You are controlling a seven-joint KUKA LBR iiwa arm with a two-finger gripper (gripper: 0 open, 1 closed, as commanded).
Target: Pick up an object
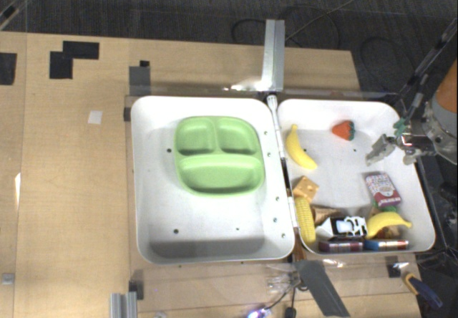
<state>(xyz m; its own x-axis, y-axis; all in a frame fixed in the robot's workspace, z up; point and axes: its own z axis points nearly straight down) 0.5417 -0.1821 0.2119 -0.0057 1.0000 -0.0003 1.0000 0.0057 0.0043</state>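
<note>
Two bins sit side by side, and I judge the pick has not begun: my gripper point(392, 150) hangs at the right edge of the right bin point(358, 106), its two fingers spread apart with nothing between them. No target is fixed by the task, so anything here will do. Nearest to the fingers is a small maroon packet point(380, 190), just toward the near side; a strawberry point(343, 129) lies to the left, apart from the rest. My next move, I think, calls for centring over one piece and coming straight down. The near edge is crowded: a corn cob point(304, 218), a cracker point(305, 187), a small banana point(387, 221), a dark marker point(361, 244). A larger banana point(300, 148) lies by the divider. In the left bin point(150, 166) rests a green divided plate point(217, 154).
</note>
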